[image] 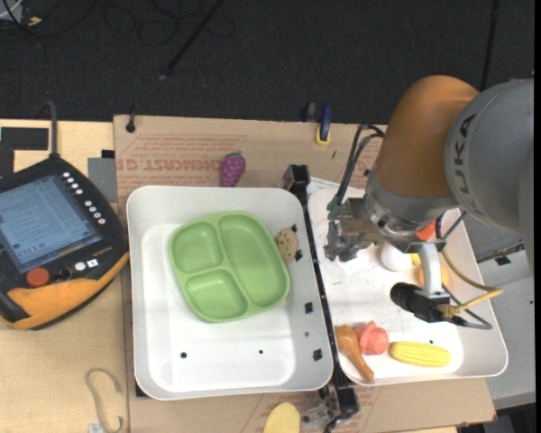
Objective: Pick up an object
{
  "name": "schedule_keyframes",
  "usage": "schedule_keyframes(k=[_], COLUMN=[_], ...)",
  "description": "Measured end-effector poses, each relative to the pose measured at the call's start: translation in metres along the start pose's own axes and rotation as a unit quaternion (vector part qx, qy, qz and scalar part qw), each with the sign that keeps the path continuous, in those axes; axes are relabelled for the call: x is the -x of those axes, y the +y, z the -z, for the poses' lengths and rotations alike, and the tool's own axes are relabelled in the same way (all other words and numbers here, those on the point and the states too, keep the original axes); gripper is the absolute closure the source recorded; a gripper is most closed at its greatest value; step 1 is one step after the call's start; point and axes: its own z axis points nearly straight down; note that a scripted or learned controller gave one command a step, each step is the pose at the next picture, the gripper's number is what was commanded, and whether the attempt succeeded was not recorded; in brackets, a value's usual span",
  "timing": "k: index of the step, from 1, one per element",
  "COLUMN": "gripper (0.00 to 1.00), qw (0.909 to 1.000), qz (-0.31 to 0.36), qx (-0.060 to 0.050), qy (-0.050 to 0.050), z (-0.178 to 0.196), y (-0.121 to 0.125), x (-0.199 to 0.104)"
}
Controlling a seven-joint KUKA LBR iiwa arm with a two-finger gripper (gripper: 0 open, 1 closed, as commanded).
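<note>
Claw [341,242] state we cannot tell; beside the white egg [394,257], we advise descending squarely over it.

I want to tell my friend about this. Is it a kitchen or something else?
Probably a robot testing lab, not a kitchen. A big grey robot arm reaches over white bins holding toy food like a plastic corn cob, and a control tablet sits beside them.

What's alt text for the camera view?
A grey robot arm lowers its gripper into the right bin among toy food, including a corn cob. The left bin holds a green divided plate.
</note>
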Motion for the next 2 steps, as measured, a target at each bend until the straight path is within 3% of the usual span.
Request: schedule_keyframes(k=[1,2], gripper=[1.0,1.0], qw=[1.0,1.0], qz=[0.0,-0.001], qx=[-0.001,0.0], qy=[0.0,-0.001], z=[-0.003,0.001], y=[-0.008,-0.002], x=[-0.044,-0.054])
